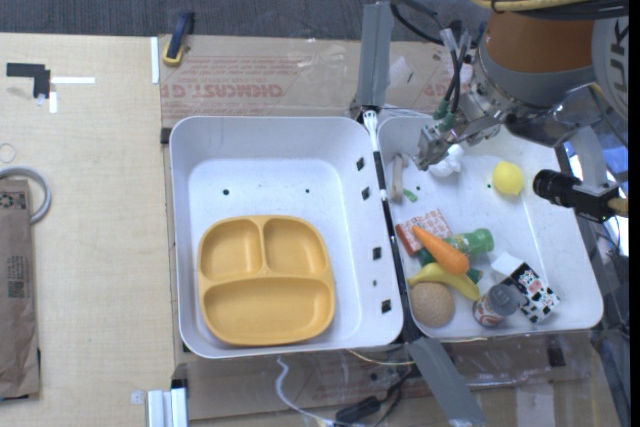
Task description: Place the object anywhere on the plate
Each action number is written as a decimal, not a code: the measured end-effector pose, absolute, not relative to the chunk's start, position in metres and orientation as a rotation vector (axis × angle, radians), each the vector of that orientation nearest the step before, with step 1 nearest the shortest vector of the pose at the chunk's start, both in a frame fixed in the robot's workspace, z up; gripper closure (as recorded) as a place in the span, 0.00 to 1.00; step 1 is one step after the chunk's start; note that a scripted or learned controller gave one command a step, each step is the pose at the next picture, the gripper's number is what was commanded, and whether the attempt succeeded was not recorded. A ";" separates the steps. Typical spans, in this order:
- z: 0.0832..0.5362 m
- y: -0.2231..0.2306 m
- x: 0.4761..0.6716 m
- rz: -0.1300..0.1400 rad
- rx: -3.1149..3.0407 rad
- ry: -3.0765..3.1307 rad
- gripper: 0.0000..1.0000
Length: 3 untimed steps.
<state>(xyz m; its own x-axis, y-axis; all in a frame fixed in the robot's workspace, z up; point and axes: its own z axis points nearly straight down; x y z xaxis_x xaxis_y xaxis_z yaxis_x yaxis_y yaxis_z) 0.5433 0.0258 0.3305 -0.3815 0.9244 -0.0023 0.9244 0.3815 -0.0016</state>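
Gripper (437, 152) hangs over the right bin's (560, 215) back left corner, just beside a small white object (447, 162); whether it grips anything I cannot tell. Toy carrot (441, 250), banana (450, 279) and lemon (508, 178) lie nearer the front. Yellow divided plate (266, 278) sits in the left bin (200, 155), well apart.

The arm (560, 5) comes in from the upper right, its orange band uppermost, and bends down and to the left. Below it, the gripper (437, 147) hangs at the wrist's lower left.
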 end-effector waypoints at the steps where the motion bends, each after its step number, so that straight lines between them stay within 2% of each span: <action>1: 0.230 0.084 0.483 -0.007 1.780 2.591 1.00; 2: 0.238 0.083 0.484 -0.012 1.781 2.591 1.00; 3: 0.181 0.136 0.488 -0.008 1.991 2.433 1.00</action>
<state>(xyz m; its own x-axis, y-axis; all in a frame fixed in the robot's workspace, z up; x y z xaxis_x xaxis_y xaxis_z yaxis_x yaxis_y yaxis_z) 0.4877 0.1358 0.1813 -0.1980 0.9802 -0.0018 0.9802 0.1980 -0.0053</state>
